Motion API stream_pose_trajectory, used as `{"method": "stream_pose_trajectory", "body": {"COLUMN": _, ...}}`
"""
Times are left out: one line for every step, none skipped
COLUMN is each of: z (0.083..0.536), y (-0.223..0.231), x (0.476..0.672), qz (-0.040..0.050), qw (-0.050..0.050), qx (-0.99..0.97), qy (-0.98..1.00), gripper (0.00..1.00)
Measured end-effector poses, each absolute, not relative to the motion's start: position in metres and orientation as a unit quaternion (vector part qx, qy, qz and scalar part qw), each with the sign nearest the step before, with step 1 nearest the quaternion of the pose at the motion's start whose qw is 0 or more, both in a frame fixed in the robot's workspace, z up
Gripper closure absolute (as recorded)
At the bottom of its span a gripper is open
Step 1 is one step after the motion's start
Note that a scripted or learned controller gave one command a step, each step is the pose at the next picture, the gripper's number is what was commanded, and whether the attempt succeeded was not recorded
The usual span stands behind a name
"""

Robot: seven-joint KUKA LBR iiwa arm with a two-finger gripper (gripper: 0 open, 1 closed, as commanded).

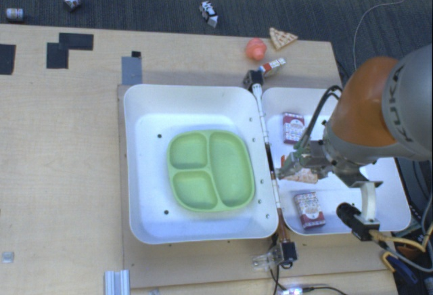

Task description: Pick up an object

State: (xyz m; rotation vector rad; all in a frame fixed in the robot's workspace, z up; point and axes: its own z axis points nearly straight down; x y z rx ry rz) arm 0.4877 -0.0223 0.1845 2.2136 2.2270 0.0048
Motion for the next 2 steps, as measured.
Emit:
{"method": "stream_pose_trajectory", "body": {"z": 0.185, "y": 0.004, "x": 0.488, "qz": 0.0017, "qw": 0.001, "qx": 0.705, "qy": 0.709, "gripper": 1.0}}
{"method": "stream_pose_trajectory", "body": {"z": 0.185, "y": -0.034, "x": 0.487, "qz": 0.0009, "qw": 0.001, "qx": 0.706, "qy": 0.708, "gripper": 1.0}}
